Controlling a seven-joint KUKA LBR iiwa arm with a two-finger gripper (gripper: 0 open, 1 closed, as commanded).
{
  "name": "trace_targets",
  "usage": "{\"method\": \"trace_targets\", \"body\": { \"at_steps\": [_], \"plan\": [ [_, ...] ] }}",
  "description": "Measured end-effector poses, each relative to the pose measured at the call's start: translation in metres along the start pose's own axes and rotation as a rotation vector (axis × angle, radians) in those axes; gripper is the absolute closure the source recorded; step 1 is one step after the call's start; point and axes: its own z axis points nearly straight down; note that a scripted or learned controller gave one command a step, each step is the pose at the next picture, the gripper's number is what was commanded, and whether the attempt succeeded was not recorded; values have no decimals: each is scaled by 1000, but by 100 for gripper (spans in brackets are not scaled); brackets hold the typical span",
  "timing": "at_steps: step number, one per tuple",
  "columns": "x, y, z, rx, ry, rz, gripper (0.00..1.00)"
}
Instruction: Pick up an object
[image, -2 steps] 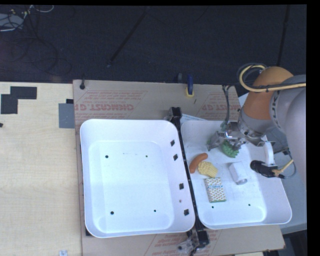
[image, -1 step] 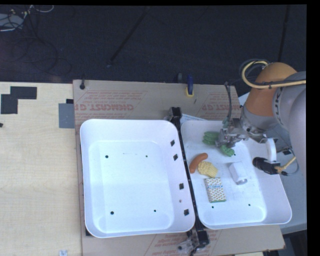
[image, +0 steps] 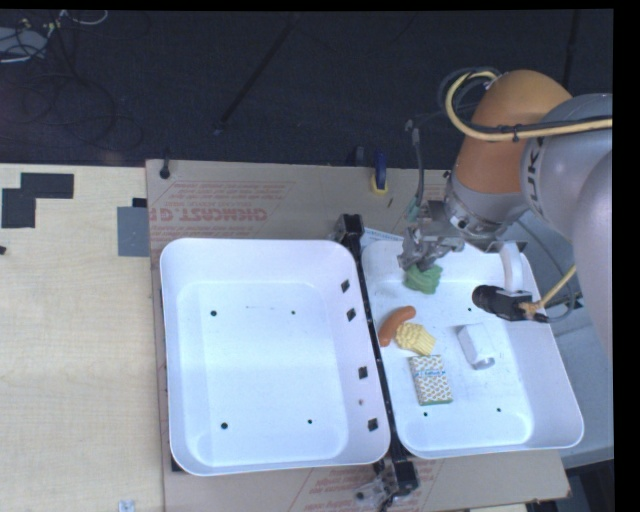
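Two white bins (image: 190, 350) on cardboard-covered bench (image: 250, 205), dark floor (image: 250, 80) behind.

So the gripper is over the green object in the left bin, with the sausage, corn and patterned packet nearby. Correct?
Not quite: the camera view shows the gripper over the green object in the right bin, not the left. The sausage, corn and patterned packet lie nearby, as you said.

Left white bin (image: 185, 300) on printed cardboard sheet (image: 250, 205) — pale wooden benchtop (image: 70, 350).
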Motion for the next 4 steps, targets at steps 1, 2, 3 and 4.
{"method": "trace_targets", "body": {
  "at_steps": [1,2,3,4],
  "plan": [
    [11,-82,-48,9,0,8,100],
    [92,-12,-50,1,-1,4,100],
    [64,-93,-62,10,-2,8,100],
    [106,-41,-137,-4,-1,2,100]
  ]
}}
